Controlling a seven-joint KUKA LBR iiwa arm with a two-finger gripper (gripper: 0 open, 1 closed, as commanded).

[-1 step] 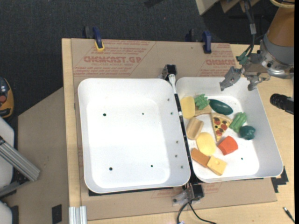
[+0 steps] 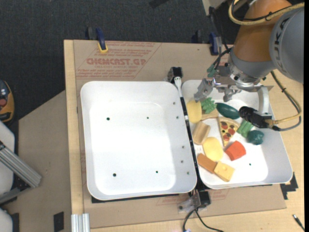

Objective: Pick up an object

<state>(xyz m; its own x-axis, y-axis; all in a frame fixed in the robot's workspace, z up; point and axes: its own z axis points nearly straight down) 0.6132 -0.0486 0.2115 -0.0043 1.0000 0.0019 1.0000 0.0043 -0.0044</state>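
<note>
Grey arm low over the right bin, grip state unclear

Gripper point(image 2: 219, 88) sits at the upper end of the right bin point(image 2: 270, 175), partly masked by the wrist and its fittings. Cannot tell whether its fingers are open or shut, or whether anything sits between them. Orange band of the arm point(image 2: 260, 28) is cut off by the right frame edge.

Toy food is crowded in the right bin, pieces overlapping: pale yellow block point(image 2: 194, 112) against the left wall, dark green oval piece point(image 2: 228, 111) just below the gripper, pizza slice point(image 2: 227, 130) mid-bin, red piece point(image 2: 235, 150), yellow cheese wedge point(image 2: 224, 171) lowest. Small green piece point(image 2: 208, 104) by the gripper is hard to identify.

Left bin point(image 2: 96, 95) is smooth white plastic, rounded corners, four dark dots on its floor. Both bins rest on a brown printed cardboard sheet point(image 2: 116, 57) over a wood bench; dark carpet fills the upper left.
</note>
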